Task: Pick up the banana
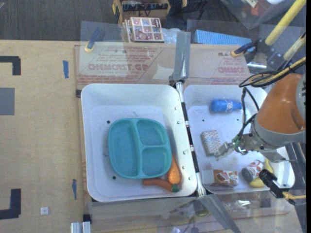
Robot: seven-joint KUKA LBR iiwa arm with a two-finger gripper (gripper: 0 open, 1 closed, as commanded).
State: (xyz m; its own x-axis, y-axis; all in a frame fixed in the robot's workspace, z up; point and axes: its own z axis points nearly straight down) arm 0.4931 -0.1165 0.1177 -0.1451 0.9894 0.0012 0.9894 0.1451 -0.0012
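Observation:
The banana (257, 181) lies in the front right corner of the right bin (194, 111). Its yellow shows in two patches, with a black part of the arm across its middle. A small can (253, 169) stands just to its left. The arm's orange band (282, 111) hangs over the bin's right side. My gripper (224, 150) reaches left from the wrist and hovers over the bin's middle, beside a speckled grey block (211, 141). It is well to the left of the banana and not touching it.
A blue bottle (225, 105) lies at the back of the right bin and a brown packet (226, 177) sits at the front. The left bin (97, 101) holds a teal divided plate (140, 148) with a carrot (174, 174) and a red sausage (158, 183) by it.

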